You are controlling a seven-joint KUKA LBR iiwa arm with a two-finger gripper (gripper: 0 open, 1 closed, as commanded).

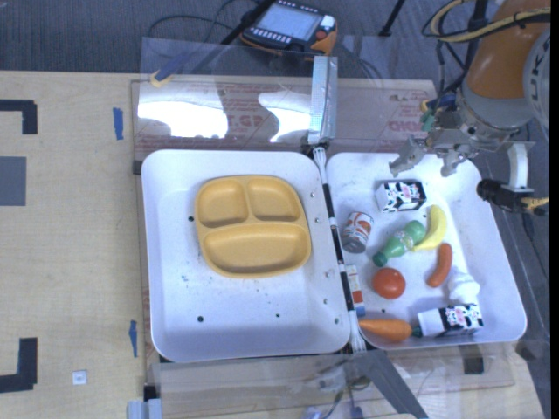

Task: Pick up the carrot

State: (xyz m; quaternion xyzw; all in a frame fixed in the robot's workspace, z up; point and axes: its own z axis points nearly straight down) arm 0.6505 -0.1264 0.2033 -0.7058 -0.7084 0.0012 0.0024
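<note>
Carrot (385,328) lying at the near left corner of the right bin (505,260), against its wall. Hand (430,157) over the far edge, spread open, holding nothing. One tomato (389,282), two milk cartons, one sausage (439,264). Left bin (166,260): one yellow tray (252,225).

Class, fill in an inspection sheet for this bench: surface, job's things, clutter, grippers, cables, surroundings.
Surface: two white bins; left bin holds a yellow divided plate.
Job's things: carrot lying at the right bin's near edge, untouched.
Clutter: milk carton, can, green bottle, banana, tomato, sausage, white bottle.
Grippers: gripper above the right bin's far edge, fingers open, holding nothing.
Cables: yellow and black loops by the arm.
Surroundings: teach pendant behind the bins.
</note>
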